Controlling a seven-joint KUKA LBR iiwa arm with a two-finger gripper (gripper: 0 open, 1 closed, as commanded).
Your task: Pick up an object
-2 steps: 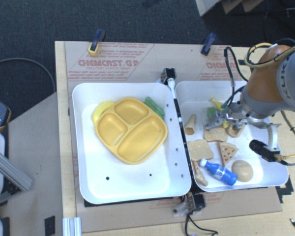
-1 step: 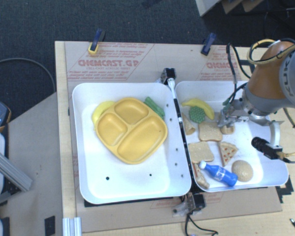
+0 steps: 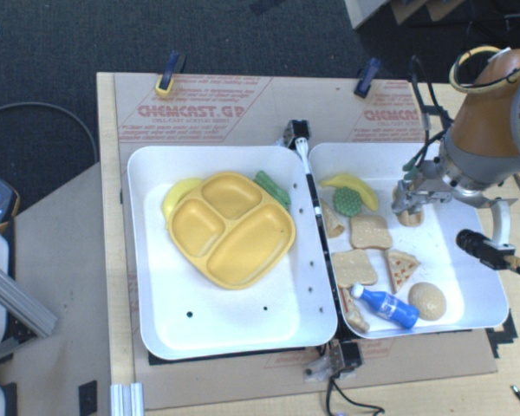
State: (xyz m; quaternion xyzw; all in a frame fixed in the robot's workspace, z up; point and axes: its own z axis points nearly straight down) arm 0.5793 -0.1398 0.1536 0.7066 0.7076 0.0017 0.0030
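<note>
Small tan piece (image 3: 409, 217): we are finding it in the right bin (image 3: 490, 306), near the far right part of the floor, directly under the gripper (image 3: 409, 199).
Gripper: we are seeing it hanging low over the right bin, with the orange-banded arm (image 3: 488, 120) reaching in from the right.
Fingers: we are not able to tell whether they are spread or pressed together; the head is hiding the tips.
Key relation: we are judging the tan piece to be lying just below and a touch toward the near side of the fingertips, so a straight descent looks like the fitting move.
Long axis: we are unable to read one; the piece looks small and roundish.
Neighbours: we are noting a banana (image 3: 350, 183) and a green round item (image 3: 347, 201) to the left, well apart from the gripper, and bread slices (image 3: 370, 232) near the tan piece on its left.
Other contents: we are seeing a blue bottle (image 3: 388, 307) and a round bun (image 3: 427, 300) toward the near side.
Left bin: we are recording a yellow divided tray (image 3: 232, 230) there, away from the arm.
Risk: we are judging a miss possible, the target being small.
</note>
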